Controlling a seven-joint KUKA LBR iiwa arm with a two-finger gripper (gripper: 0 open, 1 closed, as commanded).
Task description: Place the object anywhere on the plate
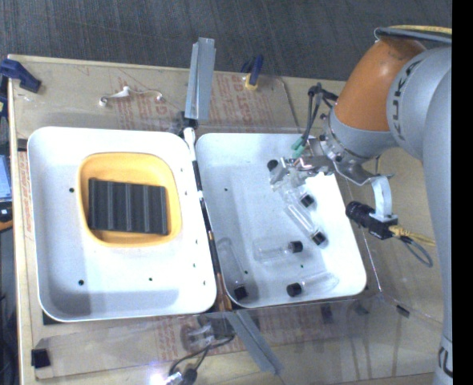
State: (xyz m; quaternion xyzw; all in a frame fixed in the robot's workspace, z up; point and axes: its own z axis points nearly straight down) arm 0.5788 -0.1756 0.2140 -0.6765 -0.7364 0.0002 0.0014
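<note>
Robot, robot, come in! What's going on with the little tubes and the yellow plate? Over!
Gripper over right bin, grip unclear. Clear vials scattered there. Yellow plate in left bin bears dark grooved block.

Wooden bench (pixel 100 79) as landmark: blue clamps seen at its far-left corner (pixel 18 72) and far edge (pixel 253 67); a grey metal bar (pixel 199 79) is laid across its far middle.

Two white bins (pixel 44 215) sit side by side. The left holds one yellow plate (pixel 128 167); the right holds about five clear vials (pixel 305 223) with black caps.
</note>
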